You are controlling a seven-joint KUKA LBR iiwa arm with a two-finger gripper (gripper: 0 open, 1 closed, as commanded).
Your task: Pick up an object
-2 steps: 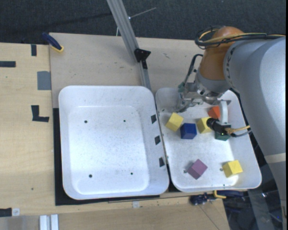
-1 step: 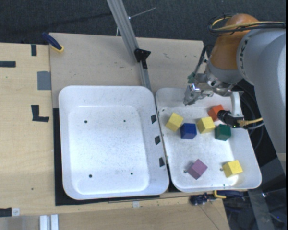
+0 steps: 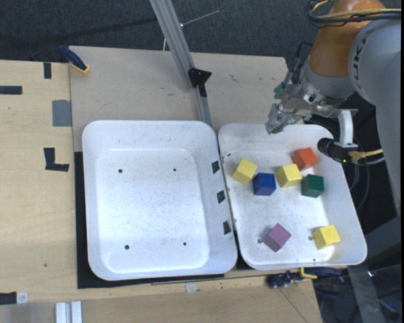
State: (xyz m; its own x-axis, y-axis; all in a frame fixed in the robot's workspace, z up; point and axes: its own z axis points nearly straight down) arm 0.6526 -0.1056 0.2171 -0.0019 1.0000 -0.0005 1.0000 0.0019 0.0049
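Nearest you, a purple cube [image 3: 277, 237] and a yellow cube [image 3: 326, 235] sit at the right bin's [image 3: 293, 260] front. Farther back, your row runs yellow [image 3: 244, 171], blue [image 3: 264, 184], yellow [image 3: 288, 175], green [image 3: 312, 186], with an orange cube [image 3: 305, 158] behind. Your gripper [image 3: 277, 124] hangs over that bin's far rim, apart from every cube; I cannot tell how its jaws stand. The left bin [image 3: 148, 134] lies beside it.

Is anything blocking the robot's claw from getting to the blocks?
Nothing visible is. The gripper hangs over the far edge of the right bin. The nearest blocks, the orange block and a yellow block, lie uncovered, with bare bin floor between them and the gripper.
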